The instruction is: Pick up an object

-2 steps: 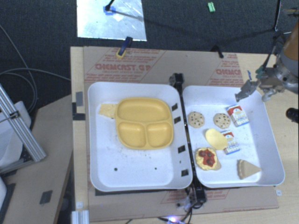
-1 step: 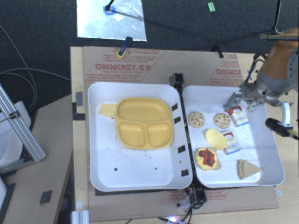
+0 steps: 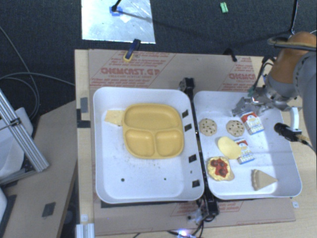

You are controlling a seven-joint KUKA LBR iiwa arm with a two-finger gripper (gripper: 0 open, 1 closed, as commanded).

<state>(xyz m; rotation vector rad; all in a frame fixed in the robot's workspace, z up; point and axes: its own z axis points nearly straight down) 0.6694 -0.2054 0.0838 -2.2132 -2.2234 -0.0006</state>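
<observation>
Hovering: the grey KUKA arm (image 3: 297,68) with its orange band reaches in from the right, its metal two-finger gripper (image 3: 246,105) low over the far end of the right-hand shallow white bin (image 3: 292,172).
Progress: judged early; nothing is lifted, every item lies on a bin floor, and the grasp and the raise are both left to do.
Pincer: too small and too tangled with the wrist hardware to tell whether it is spread or closed; nothing can be seen held in it.
Nearest item: a small red-and-white carton (image 3: 252,122) lies just beside the tip, toward the viewer; contact cannot be judged.
Other candidates: two round chocolate-chip cookies (image 3: 207,127), a pale yellow oval piece (image 3: 229,147), a second small carton (image 3: 244,150), a mini pizza with red topping (image 3: 220,168) and a tan wedge (image 3: 262,179).
Left bin: a yellow plastic divided plate (image 3: 151,130), a pale yellow slice (image 3: 114,117) touching its left edge.
</observation>
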